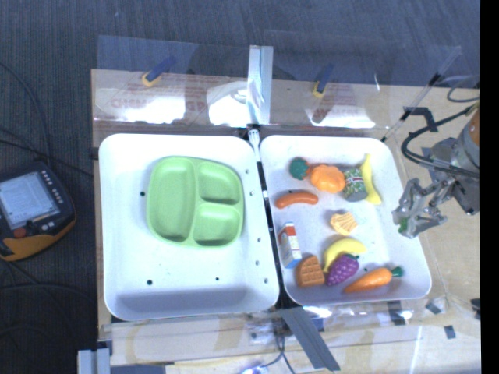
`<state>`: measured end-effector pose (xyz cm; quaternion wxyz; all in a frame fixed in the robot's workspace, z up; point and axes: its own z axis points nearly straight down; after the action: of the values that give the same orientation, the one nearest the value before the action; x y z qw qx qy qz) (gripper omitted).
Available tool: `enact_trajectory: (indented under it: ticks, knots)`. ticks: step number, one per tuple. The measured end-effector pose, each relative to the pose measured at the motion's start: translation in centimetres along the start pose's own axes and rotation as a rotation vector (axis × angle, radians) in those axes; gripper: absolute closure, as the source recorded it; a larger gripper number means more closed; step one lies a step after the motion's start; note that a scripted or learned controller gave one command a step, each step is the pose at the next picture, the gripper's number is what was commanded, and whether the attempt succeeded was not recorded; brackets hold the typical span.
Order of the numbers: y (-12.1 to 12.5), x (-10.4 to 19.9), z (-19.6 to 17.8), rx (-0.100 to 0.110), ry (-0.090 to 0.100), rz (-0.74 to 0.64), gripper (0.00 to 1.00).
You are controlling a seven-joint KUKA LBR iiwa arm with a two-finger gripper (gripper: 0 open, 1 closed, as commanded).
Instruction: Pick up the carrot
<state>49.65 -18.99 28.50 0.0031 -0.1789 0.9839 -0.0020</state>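
End effector (pixel 419 209) hangs just outside the right rim of the right bin (pixel 405 179), over the desk (pixel 460 287), with nothing between its fingers that I can see; from this slanted overhead view I cannot tell how far apart they are. My target, the carrot (pixel 369 280), lies on its side in the near right corner of that bin, orange body pointing left and green top toward the right wall. Just to its left sit the grapes (pixel 342 269) and a banana (pixel 344 248), close enough that I cannot say whether they touch it. As I judge it, the task has barely begun: the carrot is untouched, and the reach, descent, grasp and lift are all left. The left bin (pixel 117 232) holds a green tray (pixel 195 201).
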Motion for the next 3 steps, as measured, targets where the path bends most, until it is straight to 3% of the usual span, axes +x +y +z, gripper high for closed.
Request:
enact_trajectory:
  ticks: [1, 2, 3]
  knots:
    - [-4.3, -2.7, 7.8, -0.008, 0.008, 0.129, 1.00]
    - [-4.4, -2.8, 7.5, -0.005, 0.004, 0.128, 0.00]
    - [1.0, -6.6, 16.3, -0.012, 0.011, 0.109, 0.00]
